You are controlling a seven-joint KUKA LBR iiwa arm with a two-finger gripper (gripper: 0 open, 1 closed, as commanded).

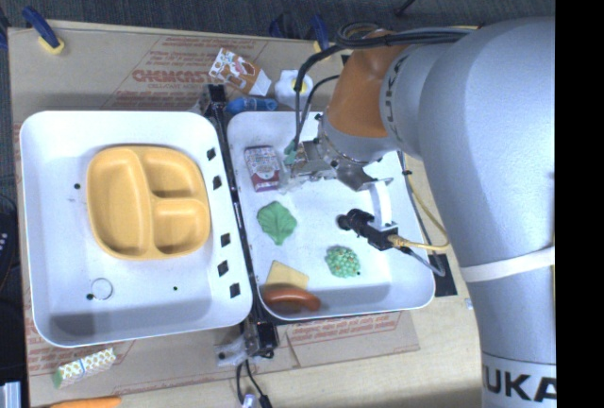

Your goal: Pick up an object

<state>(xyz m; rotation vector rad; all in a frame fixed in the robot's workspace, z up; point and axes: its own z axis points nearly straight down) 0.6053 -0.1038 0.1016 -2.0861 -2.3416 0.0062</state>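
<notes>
In the right bin point(406, 288), the gripper point(300, 158) hangs just beside a small red-and-white packet point(263, 166) near the far wall; whether its fingers are spread or pressed together cannot be told. The packet lies flat, its long axis running from the far wall toward the near one. Nearer sit a green leaf point(277, 220), a green ball point(342, 261), a cheese wedge point(286, 276) and a sausage point(291, 300). The left bin point(47, 208) holds a yellow tray point(148, 201).

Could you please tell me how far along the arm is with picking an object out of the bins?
Done: the arm has reached into the right bin, with the gripper low beside the small packet. In hand: nothing visibly held. Left: grasp and lift; the packet, green leaf, green cluster, cheese wedge and sausage all lie on the bin floor. The yellow tray sits in the left bin.
</notes>
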